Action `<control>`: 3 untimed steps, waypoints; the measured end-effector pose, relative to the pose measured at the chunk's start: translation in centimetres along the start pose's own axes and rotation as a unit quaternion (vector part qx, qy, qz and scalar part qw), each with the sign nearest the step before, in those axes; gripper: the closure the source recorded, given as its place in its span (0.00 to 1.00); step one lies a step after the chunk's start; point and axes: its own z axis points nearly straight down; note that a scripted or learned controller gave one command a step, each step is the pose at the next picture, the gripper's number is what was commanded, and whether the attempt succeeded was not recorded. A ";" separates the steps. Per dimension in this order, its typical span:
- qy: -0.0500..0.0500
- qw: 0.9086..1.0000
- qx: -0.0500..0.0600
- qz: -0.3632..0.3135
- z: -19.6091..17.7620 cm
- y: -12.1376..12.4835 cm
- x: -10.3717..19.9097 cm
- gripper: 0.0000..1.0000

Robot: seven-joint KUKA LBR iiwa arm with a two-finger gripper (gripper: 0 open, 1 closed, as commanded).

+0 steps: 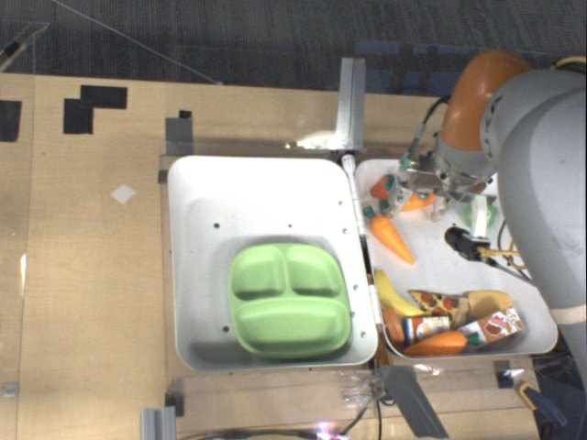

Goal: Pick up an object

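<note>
My gripper hangs low over the far end of the right bin, reaching in from the right. A small orange piece lies right under it, and a red and orange piece sits just to its left. A carrot lies slanted a little nearer, by the bin's left wall. Toy food is heaped at the near end: a banana, an orange carrot, a red bottle and a printed packet.
The left bin holds a green divided plate in its near half. A thin wall separates the two bins. The arm's grey body covers the right bin's right side. A small green and white thing lies beside the wrist.
</note>
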 end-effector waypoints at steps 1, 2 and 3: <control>-0.001 1.000 0.000 0.004 0.0 0.0 0.1 0.00; -0.002 0.999 -0.011 -0.032 0.0 -0.3 0.0 0.00; 0.003 0.998 -0.030 -0.053 0.3 -10.3 -1.0 0.00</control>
